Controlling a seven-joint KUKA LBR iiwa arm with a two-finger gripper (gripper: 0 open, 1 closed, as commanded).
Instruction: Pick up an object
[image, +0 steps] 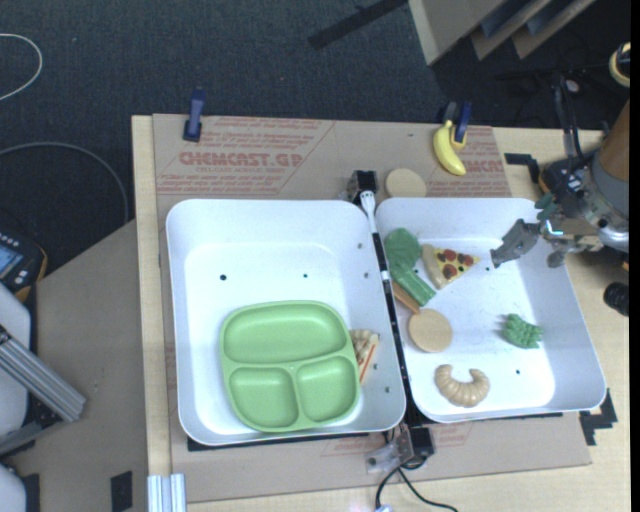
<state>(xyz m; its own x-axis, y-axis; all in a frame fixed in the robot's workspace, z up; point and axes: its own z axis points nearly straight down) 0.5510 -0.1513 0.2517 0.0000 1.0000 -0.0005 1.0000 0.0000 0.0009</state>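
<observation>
In the right bin (570, 330) lie a pizza slice (447, 263), a green leafy piece (403, 254), a brown stick-shaped piece (408, 296), a round tan biscuit (431, 330), a small green broccoli piece (521, 331) and a croissant (462, 385). My gripper (530, 250) hangs over the bin's upper right part, to the right of the pizza slice. It is open, its fingers spread apart with nothing between them. The broccoli piece lies just below it in the view.
The left bin (200, 260) holds a green divided plate (290, 365) and a small striped food piece (365, 350) by its right wall. Beyond the bins, a banana (449, 150) and a round tan disc (405, 184) rest on the cardboard.
</observation>
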